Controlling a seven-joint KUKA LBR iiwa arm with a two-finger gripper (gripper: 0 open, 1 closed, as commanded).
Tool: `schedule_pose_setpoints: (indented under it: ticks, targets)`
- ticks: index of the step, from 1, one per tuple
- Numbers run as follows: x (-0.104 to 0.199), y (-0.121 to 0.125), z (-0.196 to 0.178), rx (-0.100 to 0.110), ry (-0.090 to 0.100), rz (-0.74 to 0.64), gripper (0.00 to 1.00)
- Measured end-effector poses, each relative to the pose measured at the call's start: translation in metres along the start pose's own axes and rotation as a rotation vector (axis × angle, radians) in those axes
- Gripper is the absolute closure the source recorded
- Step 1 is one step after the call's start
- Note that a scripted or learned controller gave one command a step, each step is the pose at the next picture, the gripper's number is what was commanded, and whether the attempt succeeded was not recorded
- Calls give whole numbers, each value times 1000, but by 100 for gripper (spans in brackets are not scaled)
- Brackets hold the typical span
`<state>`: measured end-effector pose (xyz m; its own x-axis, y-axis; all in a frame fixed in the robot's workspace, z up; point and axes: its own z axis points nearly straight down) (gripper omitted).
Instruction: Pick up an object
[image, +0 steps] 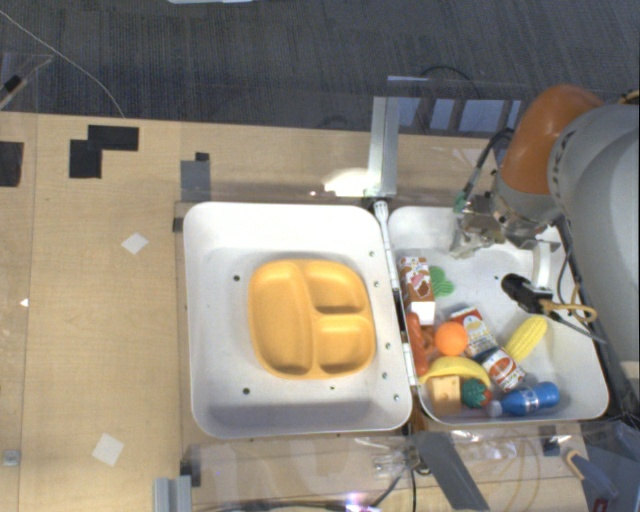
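Plainly your gripper (478, 236) hung over the bare far end of the right bin (435, 228), its grip unreadable, because the orange (451, 338), corn (527, 338) and banana (455, 371) you might pick lay crowded nearer.

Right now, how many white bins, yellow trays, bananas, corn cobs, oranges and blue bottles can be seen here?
White bins: 2
Yellow tray: 1
Banana: 1
Corn cob: 1
Orange: 1
Blue bottle: 1
Total: 7
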<state>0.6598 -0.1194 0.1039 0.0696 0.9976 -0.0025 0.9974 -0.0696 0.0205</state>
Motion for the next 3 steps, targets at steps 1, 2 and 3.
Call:
schedule_pose_setpoints:
  ticks: [1,2,3]
  targets:
    - [0,0,1,1,0,-1,0]
    - [-25,0,17,15,0,306,0]
    - [-50,12,18,24,4,346,0]
